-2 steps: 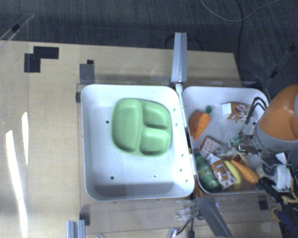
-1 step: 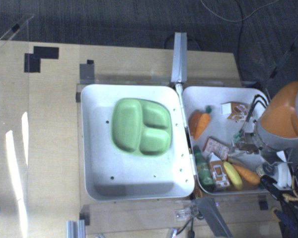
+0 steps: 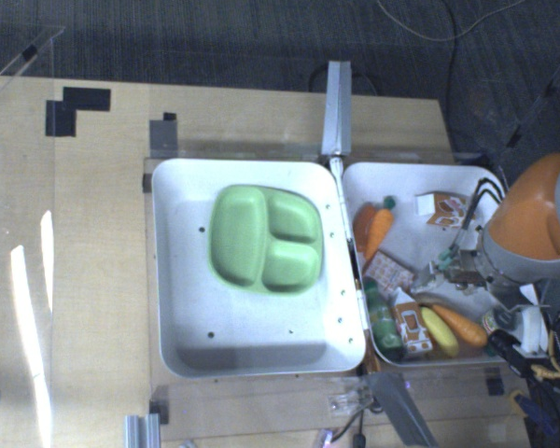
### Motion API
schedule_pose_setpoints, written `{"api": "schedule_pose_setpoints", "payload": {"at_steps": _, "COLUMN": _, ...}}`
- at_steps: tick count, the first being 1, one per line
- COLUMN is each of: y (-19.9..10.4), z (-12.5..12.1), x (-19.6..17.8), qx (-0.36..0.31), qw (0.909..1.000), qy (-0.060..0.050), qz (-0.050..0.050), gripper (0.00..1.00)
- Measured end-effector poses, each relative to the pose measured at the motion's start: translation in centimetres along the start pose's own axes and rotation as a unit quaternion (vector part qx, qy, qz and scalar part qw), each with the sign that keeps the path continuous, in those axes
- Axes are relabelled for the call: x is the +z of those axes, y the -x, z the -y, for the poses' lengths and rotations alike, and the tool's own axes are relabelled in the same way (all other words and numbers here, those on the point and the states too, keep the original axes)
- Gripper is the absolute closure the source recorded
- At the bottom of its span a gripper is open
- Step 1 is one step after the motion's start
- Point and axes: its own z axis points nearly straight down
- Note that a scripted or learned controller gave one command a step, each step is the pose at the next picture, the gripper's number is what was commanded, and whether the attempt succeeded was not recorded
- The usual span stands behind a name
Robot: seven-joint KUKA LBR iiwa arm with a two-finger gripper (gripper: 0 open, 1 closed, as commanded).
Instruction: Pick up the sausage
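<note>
Gripper [image 3: 445,271] low inside right bin [image 3: 406,177], above banana [image 3: 440,330]; finger state unclear, cannot tell. Sausage not confidently identifiable among clutter near banana. Carrot [image 3: 377,231] toward bin's left wall.

The tool [image 3: 453,267] is dull grey metal, under an arm that is grey with a broad orange band. Just below it lie a yellow banana [image 3: 440,330] and an orange-brown sausage [image 3: 463,326]. To its left sits an orange carrot [image 3: 375,231] with a green top, and a red-and-white patterned packet [image 3: 388,273]. Further left, a pale green tray [image 3: 266,238] rests in a white bin [image 3: 182,334]. The bench [image 3: 75,250] is light tan wood with black marks.
</note>
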Motion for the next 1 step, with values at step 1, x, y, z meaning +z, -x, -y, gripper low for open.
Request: {"api": "schedule_pose_setpoints", "payload": {"at_steps": 1, "y": -0.1, "z": -7.04, "x": 1.77, "qx": -0.127, "qw": 0.9918, "qy": -0.012, "qz": -0.002, "gripper": 0.0}}
